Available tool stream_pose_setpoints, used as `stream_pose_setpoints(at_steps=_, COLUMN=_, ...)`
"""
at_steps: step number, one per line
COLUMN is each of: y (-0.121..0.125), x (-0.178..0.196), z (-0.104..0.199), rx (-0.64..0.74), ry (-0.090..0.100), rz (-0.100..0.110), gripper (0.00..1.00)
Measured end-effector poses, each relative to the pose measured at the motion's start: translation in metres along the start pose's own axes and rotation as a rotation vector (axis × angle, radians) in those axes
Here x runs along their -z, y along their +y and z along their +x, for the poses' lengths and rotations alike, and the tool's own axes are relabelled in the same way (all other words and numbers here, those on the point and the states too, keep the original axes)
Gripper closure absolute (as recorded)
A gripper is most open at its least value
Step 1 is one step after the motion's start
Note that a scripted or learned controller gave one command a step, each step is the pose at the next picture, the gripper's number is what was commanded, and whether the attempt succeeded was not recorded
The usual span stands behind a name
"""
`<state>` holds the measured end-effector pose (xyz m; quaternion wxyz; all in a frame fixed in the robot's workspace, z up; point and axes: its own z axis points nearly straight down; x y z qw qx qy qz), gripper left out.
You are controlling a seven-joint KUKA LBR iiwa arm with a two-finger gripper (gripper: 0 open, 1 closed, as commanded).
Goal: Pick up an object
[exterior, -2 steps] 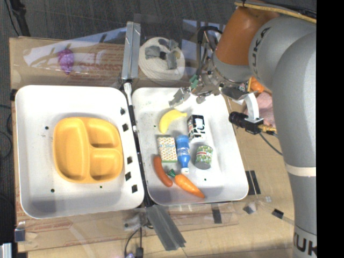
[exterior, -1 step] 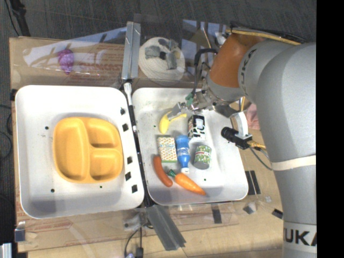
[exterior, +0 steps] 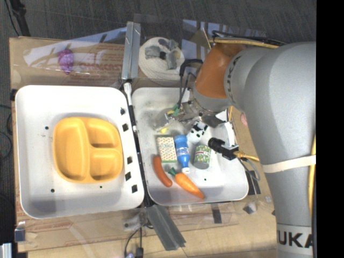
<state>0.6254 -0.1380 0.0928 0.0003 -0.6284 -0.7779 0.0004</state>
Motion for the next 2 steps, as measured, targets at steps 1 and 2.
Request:
stream_pose_setpoints(at_steps=1, y=0.0, x=0.01, z=0.0, rx=0.003, ry=0.001, rz=0.002, gripper=1.0)
stream_pose_setpoints(at_steps=2, y=0.006, x=0.116, z=0.056, rx=0.058, ry=0.0, rz=0.001, gripper=1.0)
